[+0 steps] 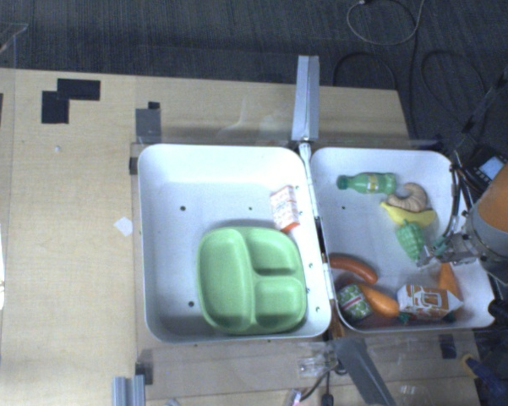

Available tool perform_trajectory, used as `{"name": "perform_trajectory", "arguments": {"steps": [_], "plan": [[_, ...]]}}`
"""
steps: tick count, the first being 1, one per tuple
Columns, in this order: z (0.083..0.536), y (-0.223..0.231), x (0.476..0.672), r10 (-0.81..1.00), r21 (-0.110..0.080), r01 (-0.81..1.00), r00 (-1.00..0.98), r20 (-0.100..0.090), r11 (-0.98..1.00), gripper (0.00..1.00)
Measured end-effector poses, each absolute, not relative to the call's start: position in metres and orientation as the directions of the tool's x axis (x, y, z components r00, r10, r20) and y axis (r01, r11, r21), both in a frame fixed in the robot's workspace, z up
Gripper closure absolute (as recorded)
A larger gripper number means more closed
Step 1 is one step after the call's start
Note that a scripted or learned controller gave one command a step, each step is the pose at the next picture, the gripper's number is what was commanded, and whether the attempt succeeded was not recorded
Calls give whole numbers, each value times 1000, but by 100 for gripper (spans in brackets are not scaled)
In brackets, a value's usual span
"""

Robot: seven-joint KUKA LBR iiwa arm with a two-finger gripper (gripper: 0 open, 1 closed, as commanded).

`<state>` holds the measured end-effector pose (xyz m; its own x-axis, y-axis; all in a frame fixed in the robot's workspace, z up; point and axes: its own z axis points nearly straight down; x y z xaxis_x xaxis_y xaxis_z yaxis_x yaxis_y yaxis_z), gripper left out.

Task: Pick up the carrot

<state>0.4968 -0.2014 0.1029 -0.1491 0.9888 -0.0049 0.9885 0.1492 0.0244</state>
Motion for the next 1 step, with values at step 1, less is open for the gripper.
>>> {"name": "perform_trajectory", "arguments": {"steps": [1], "plan": [[103,-201,497,989,24,989,-149,-5,149,0]]}}
